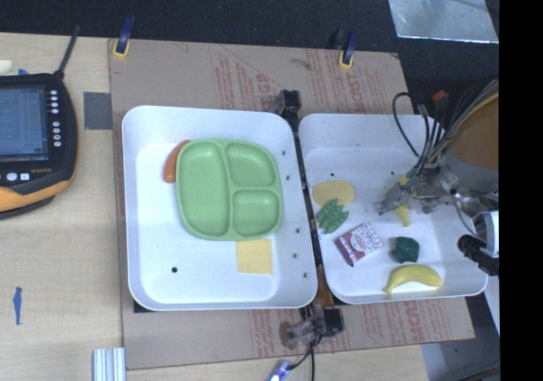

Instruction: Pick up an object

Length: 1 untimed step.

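Gripper [397,201] is hovering low in the right bin [373,293], toward its right edge, fingers apart w/ nothing between them. No pick done yet, I'd judge. A small yellow piece [402,216] is lying just under the tips; green block [405,248] and banana [414,278] are sitting nearer the front-right corner, untouched.
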Tool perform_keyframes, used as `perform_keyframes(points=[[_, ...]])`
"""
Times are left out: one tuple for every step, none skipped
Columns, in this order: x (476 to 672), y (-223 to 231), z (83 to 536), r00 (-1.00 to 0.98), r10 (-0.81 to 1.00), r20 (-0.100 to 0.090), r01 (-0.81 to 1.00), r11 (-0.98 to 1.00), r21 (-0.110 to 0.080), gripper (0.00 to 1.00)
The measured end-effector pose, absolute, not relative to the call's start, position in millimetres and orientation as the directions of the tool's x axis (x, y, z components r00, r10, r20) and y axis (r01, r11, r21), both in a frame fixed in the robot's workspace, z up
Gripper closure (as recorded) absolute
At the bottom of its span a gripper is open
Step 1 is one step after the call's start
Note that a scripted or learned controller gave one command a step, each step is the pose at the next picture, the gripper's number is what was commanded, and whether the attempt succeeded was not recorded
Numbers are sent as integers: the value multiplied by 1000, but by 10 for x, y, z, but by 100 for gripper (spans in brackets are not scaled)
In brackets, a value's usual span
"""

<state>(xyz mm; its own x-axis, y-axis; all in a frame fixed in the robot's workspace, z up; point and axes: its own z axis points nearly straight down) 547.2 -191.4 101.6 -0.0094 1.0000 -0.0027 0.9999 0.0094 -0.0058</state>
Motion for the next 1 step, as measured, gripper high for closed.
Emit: perform_keyframes(points=[[5473, -1926, 1118, -13, 1000, -6, 1000, 13, -5, 100]])
